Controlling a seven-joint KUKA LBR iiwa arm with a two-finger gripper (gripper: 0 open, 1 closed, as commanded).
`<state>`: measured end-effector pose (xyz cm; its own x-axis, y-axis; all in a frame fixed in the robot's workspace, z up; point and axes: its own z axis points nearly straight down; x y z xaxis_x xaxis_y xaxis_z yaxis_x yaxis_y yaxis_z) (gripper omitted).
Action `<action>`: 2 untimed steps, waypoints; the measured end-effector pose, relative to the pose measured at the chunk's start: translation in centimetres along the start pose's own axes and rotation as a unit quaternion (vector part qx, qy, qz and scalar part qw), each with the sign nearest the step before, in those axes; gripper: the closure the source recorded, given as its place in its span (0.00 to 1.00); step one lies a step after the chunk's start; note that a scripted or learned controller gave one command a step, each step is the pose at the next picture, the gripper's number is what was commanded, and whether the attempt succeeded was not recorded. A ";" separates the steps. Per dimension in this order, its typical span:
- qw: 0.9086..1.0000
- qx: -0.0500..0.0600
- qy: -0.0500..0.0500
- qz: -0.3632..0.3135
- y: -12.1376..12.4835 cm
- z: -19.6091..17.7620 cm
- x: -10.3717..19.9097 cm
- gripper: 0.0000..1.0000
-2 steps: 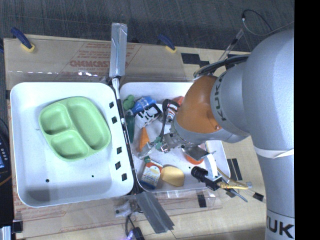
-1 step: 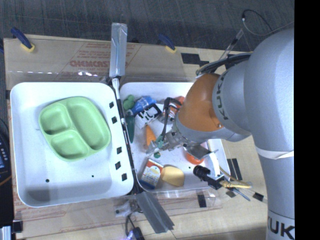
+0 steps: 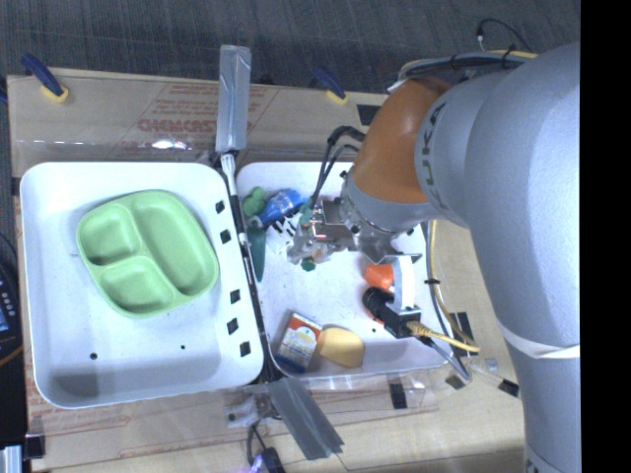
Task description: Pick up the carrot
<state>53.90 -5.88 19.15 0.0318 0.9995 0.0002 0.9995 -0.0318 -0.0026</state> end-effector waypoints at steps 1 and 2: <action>1.000 0.000 0.000 0.000 0.0 0.0 0.0 0.00; 1.000 0.003 0.000 0.008 -2.1 8.3 -3.8 0.00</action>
